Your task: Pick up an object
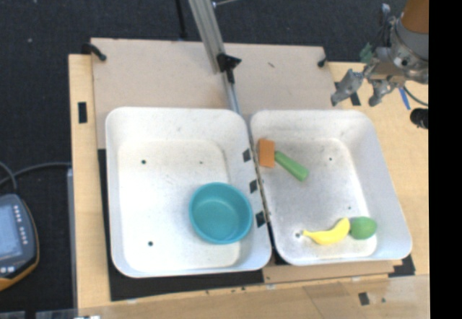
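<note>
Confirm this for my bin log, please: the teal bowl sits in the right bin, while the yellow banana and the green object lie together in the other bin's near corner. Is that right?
Not quite. The camera view shows the teal bowl in the left bin, not the right one. The yellow banana and the green object do lie together in the near corner of the other bin, the right bin.

The arm (pixel 415 11) is cut off at the right edge, and the tool (pixel 359 94) is too small to read.
</note>
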`<state>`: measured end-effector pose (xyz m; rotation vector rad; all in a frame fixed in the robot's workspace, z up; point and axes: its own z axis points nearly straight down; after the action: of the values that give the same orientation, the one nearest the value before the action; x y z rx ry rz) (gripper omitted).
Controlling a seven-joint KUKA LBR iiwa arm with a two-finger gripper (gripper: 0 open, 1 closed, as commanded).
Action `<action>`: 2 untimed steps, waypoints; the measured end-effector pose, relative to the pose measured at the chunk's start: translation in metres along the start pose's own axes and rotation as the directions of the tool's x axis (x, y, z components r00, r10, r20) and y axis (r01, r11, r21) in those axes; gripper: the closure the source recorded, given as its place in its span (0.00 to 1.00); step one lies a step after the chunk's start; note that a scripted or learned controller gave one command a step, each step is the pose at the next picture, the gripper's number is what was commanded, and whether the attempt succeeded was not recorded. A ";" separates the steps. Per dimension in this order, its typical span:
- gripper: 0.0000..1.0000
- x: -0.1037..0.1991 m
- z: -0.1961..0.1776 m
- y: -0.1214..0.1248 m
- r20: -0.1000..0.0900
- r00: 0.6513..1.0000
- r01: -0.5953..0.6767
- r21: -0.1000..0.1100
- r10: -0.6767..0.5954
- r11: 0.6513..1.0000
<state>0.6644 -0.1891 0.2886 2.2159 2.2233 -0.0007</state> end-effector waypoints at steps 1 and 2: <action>0.00 -0.001 0.000 0.000 0.002 1.000 0.000 0.001 0.000 1.000; 0.00 0.003 0.057 -0.009 0.000 1.000 -0.003 0.006 0.003 1.000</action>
<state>0.6551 -0.1868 0.2320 2.2226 2.2226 -0.0068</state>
